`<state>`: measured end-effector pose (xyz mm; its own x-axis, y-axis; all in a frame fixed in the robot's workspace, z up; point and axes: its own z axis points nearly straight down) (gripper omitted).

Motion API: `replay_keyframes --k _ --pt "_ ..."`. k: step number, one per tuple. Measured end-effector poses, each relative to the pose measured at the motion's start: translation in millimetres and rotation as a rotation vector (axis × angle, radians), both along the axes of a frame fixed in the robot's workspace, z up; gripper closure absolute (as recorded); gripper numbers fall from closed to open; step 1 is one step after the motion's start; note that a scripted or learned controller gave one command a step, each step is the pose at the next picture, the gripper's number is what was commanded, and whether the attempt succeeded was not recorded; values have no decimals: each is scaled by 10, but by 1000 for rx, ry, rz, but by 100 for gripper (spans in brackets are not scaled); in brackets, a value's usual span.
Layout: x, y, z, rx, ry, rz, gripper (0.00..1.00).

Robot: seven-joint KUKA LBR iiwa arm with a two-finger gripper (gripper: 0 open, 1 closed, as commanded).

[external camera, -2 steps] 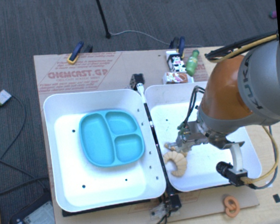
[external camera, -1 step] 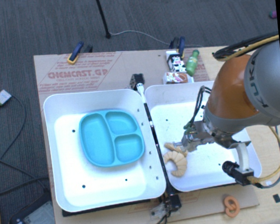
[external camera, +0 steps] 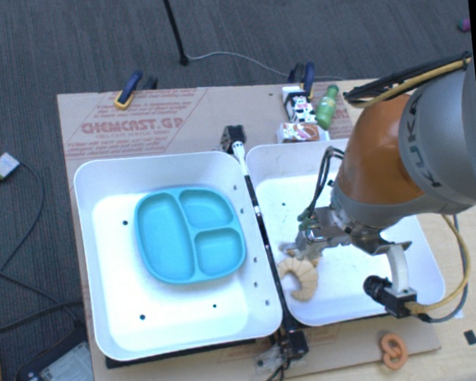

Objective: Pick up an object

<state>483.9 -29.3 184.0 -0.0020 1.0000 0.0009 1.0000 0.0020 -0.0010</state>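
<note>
1. Left bin point(external camera: 91, 243): one blue plate point(external camera: 190, 234) with three sections. Flat and low, so poor to pinch.
2. Right bin point(external camera: 421, 238): one tan croissant point(external camera: 302, 277) near its left wall. My gripper point(external camera: 309, 242) sits right above it; can't tell its opening.
3. Risks: I judge a glancing close could push the croissant into the wall, or catch only a tip and drop it.

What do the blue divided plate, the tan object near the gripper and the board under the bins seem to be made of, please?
Blue divided plate: likely moulded plastic, smooth and evenly coloured, with a slight sheen.
Tan object: matte, lumpy and curved like a croissant; perhaps foam or rubber, hard to tell.
Board: cardboard, going by its flat brown surface and printed red lettering.
</note>
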Motion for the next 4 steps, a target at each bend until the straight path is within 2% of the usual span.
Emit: replay_keyframes --k 1,2,3,4 --pt "-6 -293 0 -2 0 -3 100" --pt "0 -66 0 0 0 0 100" --pt "50 -401 -1 -1 1 -3 100" --pt "438 422 16 0 1 0 100"
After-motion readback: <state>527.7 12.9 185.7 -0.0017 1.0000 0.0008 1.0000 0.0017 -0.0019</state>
